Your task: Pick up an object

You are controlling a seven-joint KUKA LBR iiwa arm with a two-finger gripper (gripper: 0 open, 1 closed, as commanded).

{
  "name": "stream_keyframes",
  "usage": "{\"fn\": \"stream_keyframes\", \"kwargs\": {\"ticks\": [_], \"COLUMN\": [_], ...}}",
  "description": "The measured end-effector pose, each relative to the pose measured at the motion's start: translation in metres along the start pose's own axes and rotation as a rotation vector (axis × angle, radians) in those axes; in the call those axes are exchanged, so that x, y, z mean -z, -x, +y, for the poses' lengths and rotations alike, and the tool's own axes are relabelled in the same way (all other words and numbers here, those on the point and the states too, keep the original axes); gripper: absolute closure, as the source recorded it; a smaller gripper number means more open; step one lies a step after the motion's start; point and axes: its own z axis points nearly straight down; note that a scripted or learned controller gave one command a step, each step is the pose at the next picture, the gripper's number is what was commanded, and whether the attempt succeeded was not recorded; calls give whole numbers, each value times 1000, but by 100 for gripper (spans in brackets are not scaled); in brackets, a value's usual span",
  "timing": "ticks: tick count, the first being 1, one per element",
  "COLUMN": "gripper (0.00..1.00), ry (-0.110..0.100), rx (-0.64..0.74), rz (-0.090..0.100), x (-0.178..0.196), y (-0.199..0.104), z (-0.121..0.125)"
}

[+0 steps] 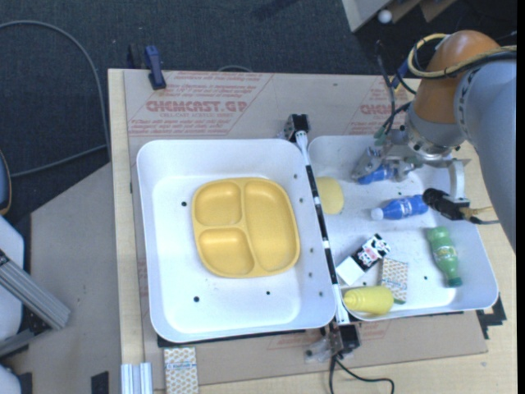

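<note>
My gripper (380,168) hangs low over the far part of the right bin (480,290), coming in from the right. A small blue thing (373,175) shows at its tip; I cannot tell whether it is held. Below it a blue bottle (401,208) lies on its side. A green bottle (444,255) lies near the right wall. A pale yellow round thing (330,194) rests against the bin's left wall. A black-and-white box (370,254), a patterned packet (396,276) and a yellow banana-shaped thing (369,300) lie in the near left corner.
The left bin (164,220) holds a yellow divided plate (245,226) at its middle. A black divider strip (316,212) runs between the two bins. A blue clamp (153,66) sits on the cardboard at the far left.
</note>
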Motion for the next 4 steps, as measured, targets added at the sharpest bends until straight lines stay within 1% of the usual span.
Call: {"fn": "stream_keyframes", "kwargs": {"ticks": [1,2,3,4], "gripper": [100,100,0,0], "ry": [-2,14,11,9], "rx": [1,4,4,2], "rz": [-1,1,0,0], "x": [10,103,101,51], "y": [0,-71,-71,-55], "z": [0,-28,-29,-33]}}
